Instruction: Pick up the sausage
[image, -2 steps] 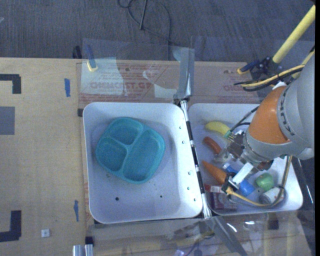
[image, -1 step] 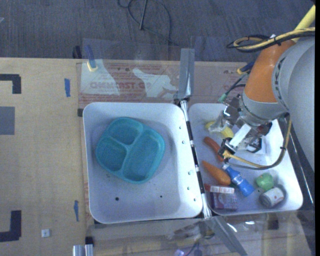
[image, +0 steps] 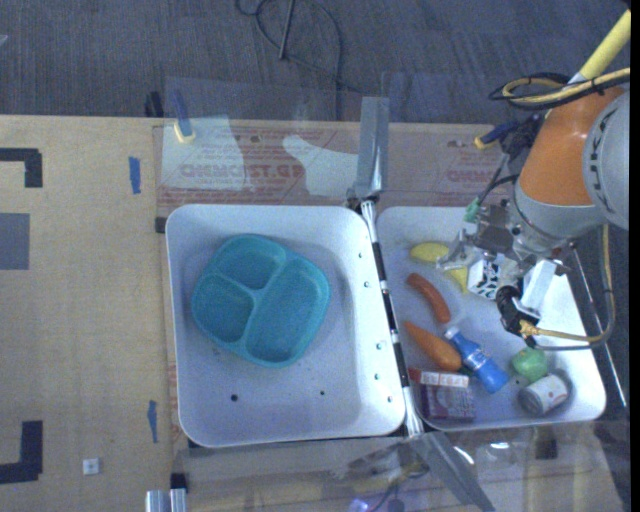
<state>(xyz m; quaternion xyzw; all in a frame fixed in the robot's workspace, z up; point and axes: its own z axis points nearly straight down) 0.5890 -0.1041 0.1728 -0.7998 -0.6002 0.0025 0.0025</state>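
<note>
The sausage, a short reddish-brown link, lies at a slant in the left half of the right bin. My gripper hangs over the upper middle of that bin, up and to the right of the sausage and apart from it. The grey wrist with its orange band rises behind it and hides the bin floor there. Nothing can be seen held by the gripper.
In the right bin a yellow fruit lies above the sausage and an orange carrot-like piece below it. A blue bottle, dark box, green item and grey can lie nearby. The left bin holds a teal divided plate.
</note>
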